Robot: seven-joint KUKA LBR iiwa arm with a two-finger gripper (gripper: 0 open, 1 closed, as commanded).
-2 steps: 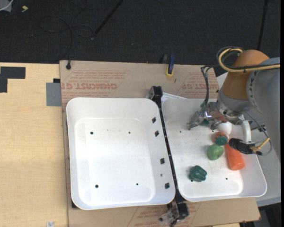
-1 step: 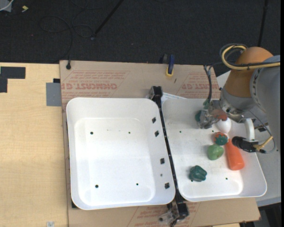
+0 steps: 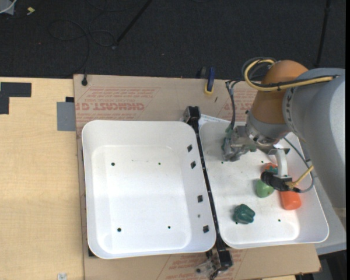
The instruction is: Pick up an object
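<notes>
Dark green object [image 3: 243, 213]: right bin [image 3: 306, 229], six o'clock. Light green object [image 3: 263, 188] and orange object [image 3: 290, 200] at four. Gripper [image 3: 232, 147] at eleven, finger state indeterminate, grasping nothing visible. Step: approach; next, descend over one.

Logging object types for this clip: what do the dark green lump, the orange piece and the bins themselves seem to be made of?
Dark green lump: probably soft rubber or foam, matte, with an irregular outline. Orange piece: looks like smooth plastic or foam, evenly coloured; too small to settle. Right bin and left bin: likely moulded plastic, white with a slight sheen and rounded corners.
</notes>
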